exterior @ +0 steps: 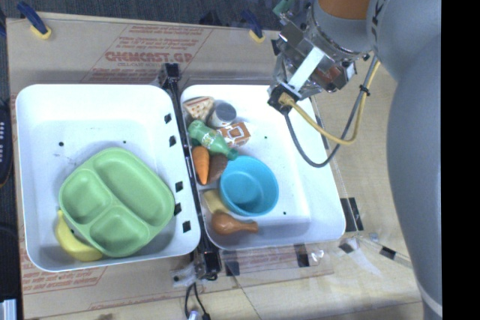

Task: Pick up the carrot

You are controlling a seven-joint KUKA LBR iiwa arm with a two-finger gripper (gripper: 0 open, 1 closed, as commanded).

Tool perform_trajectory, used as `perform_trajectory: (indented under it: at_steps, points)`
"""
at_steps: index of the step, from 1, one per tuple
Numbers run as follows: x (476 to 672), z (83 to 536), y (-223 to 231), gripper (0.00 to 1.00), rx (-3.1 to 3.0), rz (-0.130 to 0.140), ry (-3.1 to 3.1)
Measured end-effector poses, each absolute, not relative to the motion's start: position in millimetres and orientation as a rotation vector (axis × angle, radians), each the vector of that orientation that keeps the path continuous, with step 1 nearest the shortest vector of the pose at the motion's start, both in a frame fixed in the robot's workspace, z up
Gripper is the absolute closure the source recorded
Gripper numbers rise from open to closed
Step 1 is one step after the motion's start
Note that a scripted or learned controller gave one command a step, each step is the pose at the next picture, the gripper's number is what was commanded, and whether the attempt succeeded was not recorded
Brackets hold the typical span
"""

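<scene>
The gripper (319, 70) is hovering above the right bin's (309, 192) far right corner; I cannot tell if it is open or closed; the carrot (200, 163) is lying against the left wall, wedged between a green bottle (206, 137) and a blue bowl (249, 187); such crowding is risking a wrong grab.

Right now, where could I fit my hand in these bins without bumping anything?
Bare: in the left bin, the far half behind the green tray; in the right bin, the right side past the blue bowl. Crowded: its left edge, around the carrot.
</scene>
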State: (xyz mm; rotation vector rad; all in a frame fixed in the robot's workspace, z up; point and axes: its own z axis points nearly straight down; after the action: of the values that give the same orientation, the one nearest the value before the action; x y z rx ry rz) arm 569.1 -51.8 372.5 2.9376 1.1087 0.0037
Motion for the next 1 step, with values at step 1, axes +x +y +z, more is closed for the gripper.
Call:
perform_trajectory:
  at_steps: [1]
  points:
    - [542.3, 239.1, -9.0, 1.0, 3.018, -0.029, 0.907]
